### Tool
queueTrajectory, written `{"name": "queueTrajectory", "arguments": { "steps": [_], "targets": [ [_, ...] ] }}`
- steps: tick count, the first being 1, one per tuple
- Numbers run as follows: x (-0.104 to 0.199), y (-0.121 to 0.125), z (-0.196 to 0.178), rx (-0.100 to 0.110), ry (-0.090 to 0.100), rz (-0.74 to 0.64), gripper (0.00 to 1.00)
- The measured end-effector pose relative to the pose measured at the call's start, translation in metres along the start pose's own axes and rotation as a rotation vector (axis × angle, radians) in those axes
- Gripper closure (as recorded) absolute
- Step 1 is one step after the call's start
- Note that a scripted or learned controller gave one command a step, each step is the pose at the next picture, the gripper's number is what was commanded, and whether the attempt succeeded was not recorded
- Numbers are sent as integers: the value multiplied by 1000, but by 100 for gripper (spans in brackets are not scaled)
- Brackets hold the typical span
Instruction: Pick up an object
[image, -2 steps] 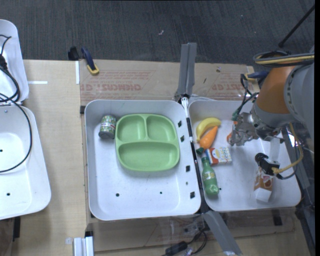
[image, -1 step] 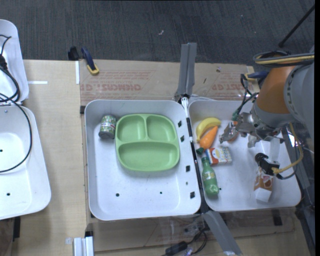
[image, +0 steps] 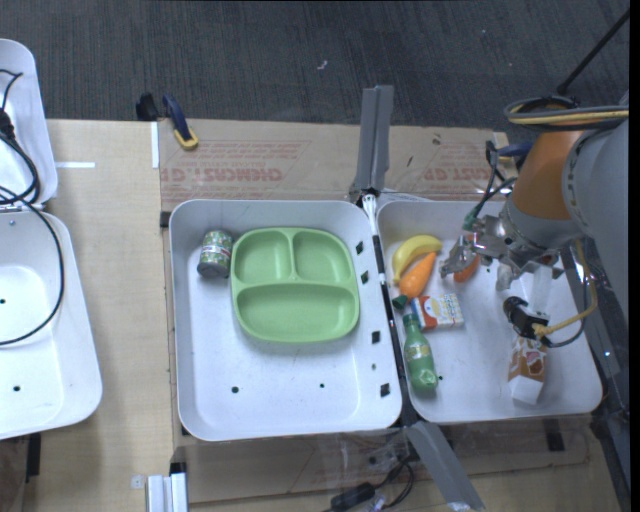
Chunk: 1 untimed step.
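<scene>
The right bin (image: 478, 375) holds a yellow banana (image: 415, 249), an orange carrot (image: 418, 274), a green bottle (image: 419, 352) lying along its left wall, a small white and red box (image: 441, 312) and a brown and white carton (image: 527, 372) at the front right. My gripper (image: 478, 250) hangs low over the back middle of this bin, just right of the banana. A small red-orange object (image: 461, 267) lies right at its tip; whether it is gripped is hidden by the wrist.
The left bin (image: 186, 330) carries a green divided plate (image: 295, 283) and a small can (image: 214, 253). A grey post (image: 375, 140) rises behind the bins' shared wall. A black cable (image: 530, 318) loops off the wrist. White trays (image: 45, 340) stand far left.
</scene>
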<state>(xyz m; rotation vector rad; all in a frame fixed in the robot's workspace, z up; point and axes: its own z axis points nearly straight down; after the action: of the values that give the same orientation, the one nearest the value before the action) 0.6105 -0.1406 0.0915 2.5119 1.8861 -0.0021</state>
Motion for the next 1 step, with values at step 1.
{"name": "queueTrajectory", "arguments": {
  "steps": [1],
  "targets": [
    [-22, -16, -49, 0, 0, 82, 0]
  ]
}}
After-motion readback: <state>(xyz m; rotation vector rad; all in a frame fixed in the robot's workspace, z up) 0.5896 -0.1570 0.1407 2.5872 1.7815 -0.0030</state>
